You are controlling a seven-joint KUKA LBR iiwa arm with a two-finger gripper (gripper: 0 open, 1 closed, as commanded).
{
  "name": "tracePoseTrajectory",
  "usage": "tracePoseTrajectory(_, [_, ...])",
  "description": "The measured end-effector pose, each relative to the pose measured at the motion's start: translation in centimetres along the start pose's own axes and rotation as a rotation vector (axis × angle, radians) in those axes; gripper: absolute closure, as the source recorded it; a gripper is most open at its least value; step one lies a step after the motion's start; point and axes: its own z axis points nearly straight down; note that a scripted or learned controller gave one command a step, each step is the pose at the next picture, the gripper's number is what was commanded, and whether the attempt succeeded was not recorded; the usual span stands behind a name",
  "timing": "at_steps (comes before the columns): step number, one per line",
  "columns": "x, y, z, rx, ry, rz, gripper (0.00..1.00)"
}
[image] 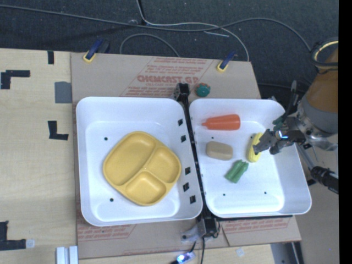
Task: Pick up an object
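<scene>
In the camera view, the gripper [268,142] is seen low over the right bin [286,194], beside a yellow object [254,148]; its grip cannot be told. An orange carrot [221,122], tan piece [219,150] and green piece [236,171] lie nearby. A yellow divided plate [142,167] fills the left bin [93,125].

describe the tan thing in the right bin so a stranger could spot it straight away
Start at the right shallow white bin. Near its middle, just below the orange carrot-shaped toy and above-left of the small green piece, lies a rounded tan lump. It is the only dull beige item there.
</scene>
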Motion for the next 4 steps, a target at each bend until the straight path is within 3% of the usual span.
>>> tracePoseTrajectory(3, [15.9, 0.3, 1.0, 0.006, 0.003, -0.006, 1.0])
tracePoseTrajectory(4, [20.9, -0.4, 3.2, 0.008, 0.002, -0.004, 1.0])
